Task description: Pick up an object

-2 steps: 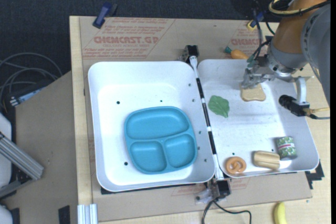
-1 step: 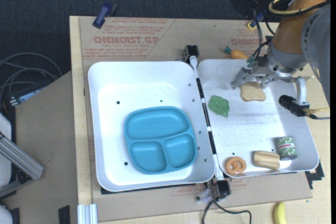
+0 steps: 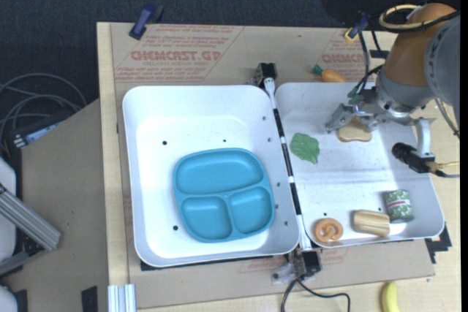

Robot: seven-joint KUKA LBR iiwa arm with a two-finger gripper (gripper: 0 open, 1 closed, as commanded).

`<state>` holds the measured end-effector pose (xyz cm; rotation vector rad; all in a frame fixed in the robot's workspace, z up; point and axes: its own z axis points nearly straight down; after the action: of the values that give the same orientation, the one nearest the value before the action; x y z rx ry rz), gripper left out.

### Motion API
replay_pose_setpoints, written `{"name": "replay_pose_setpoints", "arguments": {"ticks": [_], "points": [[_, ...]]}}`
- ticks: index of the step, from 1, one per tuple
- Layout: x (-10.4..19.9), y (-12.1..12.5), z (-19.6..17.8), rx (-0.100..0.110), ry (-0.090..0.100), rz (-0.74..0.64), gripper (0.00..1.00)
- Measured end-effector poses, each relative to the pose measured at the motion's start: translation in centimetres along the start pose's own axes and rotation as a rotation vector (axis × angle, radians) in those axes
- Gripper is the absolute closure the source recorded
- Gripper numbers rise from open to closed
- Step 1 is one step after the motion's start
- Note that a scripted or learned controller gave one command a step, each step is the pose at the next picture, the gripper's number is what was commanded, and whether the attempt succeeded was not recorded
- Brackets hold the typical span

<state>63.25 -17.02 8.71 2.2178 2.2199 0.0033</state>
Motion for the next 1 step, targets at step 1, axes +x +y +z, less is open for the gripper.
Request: {"name": "replay_pose_setpoints", "arguments": {"ticks": [1], "points": [[-0.04, 0.12, -1.13, -0.004, -0.003, -0.001, 1.0]]}}
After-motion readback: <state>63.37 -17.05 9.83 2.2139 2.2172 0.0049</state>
